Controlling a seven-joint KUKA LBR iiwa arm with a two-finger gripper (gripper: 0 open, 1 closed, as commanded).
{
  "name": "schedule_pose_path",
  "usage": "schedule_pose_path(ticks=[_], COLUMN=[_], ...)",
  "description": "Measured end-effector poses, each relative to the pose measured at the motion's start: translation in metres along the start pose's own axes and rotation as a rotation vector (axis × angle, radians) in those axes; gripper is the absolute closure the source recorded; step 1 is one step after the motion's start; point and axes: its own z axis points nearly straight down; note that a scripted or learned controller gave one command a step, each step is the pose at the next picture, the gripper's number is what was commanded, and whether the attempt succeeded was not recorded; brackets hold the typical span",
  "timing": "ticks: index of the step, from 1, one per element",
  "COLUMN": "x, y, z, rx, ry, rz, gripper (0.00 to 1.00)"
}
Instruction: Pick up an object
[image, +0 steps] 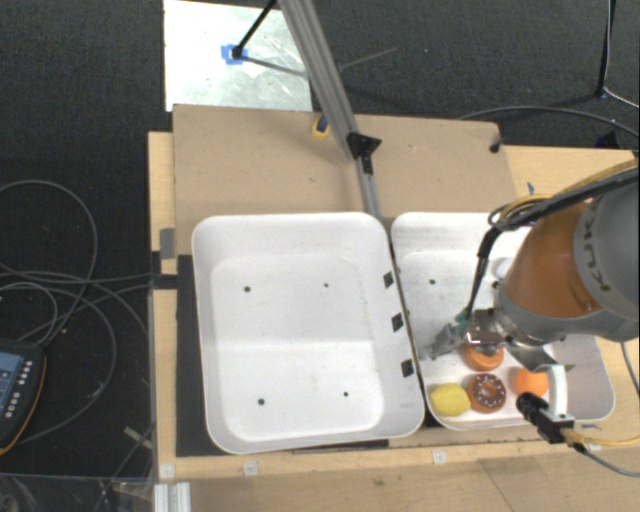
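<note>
Two smooth white bins (290, 240) | round yellow fruit (450, 400) | hand (478, 345) grip: cannot tell

light: bright, even; shadows: soft; glare: white bins (300, 330); focus: slightly soft, grainy

Dark carpet (80, 120) surrounds a wooden bench (260, 160), with loose cables (50, 290) at left.
</note>
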Motion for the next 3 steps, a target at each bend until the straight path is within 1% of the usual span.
schedule_pose_path(ticks=[1, 2, 3], x=[0.000, 0.003, 0.003], y=[0.002, 0.004, 0.006], z=[-0.012, -0.076, -0.130], rx=[-0.006, -0.003, -0.003], ry=[0.000, 0.002, 0.001], rz=[0.000, -0.007, -0.007], gripper=[1.00, 1.00, 1.00])
